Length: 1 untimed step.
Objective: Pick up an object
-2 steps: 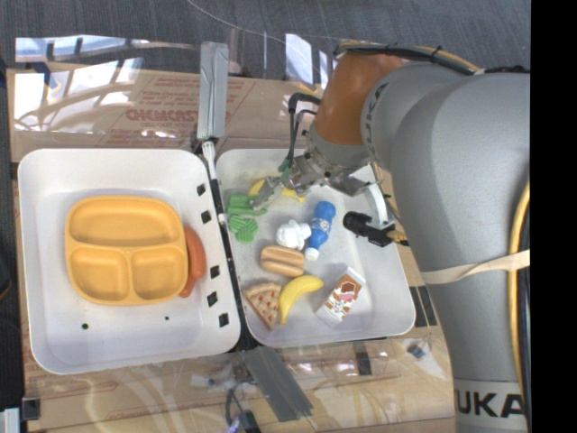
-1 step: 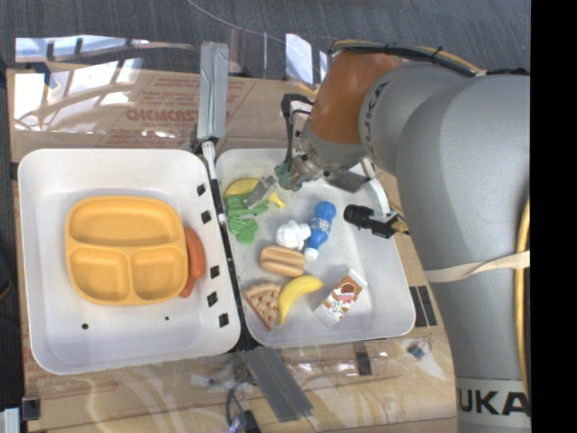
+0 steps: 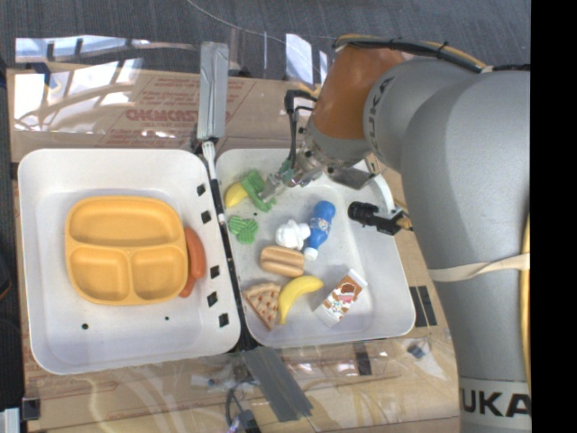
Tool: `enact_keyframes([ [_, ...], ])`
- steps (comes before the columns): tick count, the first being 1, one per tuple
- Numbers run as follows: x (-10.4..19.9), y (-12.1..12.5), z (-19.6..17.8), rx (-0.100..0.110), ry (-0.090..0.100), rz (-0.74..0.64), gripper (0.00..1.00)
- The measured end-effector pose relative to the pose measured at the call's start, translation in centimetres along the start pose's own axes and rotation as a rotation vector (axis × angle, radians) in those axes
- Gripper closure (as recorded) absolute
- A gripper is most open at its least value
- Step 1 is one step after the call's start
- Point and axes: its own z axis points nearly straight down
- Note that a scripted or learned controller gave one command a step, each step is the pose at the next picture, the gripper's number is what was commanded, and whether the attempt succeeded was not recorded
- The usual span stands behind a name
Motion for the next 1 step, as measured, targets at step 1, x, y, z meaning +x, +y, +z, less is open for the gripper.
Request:
enact_keyframes([
  [1,0.05,0.01,0.06,0.0,0.001,0.0,0.0],
])
